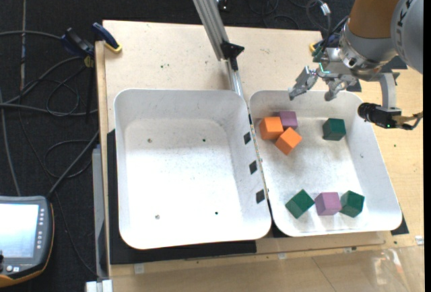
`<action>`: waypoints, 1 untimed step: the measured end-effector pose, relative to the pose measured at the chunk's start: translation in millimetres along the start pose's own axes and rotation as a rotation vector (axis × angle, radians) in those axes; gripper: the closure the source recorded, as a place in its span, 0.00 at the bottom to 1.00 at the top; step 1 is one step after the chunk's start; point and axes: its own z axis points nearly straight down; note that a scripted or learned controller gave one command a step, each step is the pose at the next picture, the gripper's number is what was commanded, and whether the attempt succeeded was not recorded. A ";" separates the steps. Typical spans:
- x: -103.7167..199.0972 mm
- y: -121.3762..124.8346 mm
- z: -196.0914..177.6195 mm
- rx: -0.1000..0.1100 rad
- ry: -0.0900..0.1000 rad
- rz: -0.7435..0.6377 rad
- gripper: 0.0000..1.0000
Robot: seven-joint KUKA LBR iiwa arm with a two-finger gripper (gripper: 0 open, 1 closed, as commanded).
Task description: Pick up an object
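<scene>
- Jaws (pixel 318 85) of the grey arm (pixel 387 5) hang over the far edge of the right bin (pixel 377 169), spread apart with nothing between them; two metal fingers (pixel 300 87) point down and outward.
- Arm shows part of a dark letter on its grey shell at the frame's right edge, too cropped to read as a word.
- Orange cubes: one (pixel 272 126) sits in the right bin's far left part, a second (pixel 289 140) touches it on the near side, turned at an angle.
- Purple cube (pixel 288 119) sits just beside the first orange cube, on its far right side, touching or nearly so.
- Dark green cube (pixel 334 128) lies alone in the right bin's far right part, apart from the orange pair and nearest to the jaws of all the blocks.
- Along the right bin's near edge stand three blocks in a row: green cube (pixel 300 204), second purple cube (pixel 328 203), and another green cube (pixel 352 203), the last two touching.
- Left bin (pixel 135 116) adjoins the right bin, with small black tabs along their shared rim.
- Table (pixel 168 55) is pale and speckled; a blue and yellow clamp (pixel 106 38) grips its far left corner.
- Silver pole (pixel 205 1) slants up from the table beyond the bins.
- Handheld screen (pixel 23 237) lies left of the table; no writing on it can be read.
</scene>
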 end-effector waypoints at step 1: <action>0.0 0.8 -3.2 -0.005 -0.001 -0.002 0.00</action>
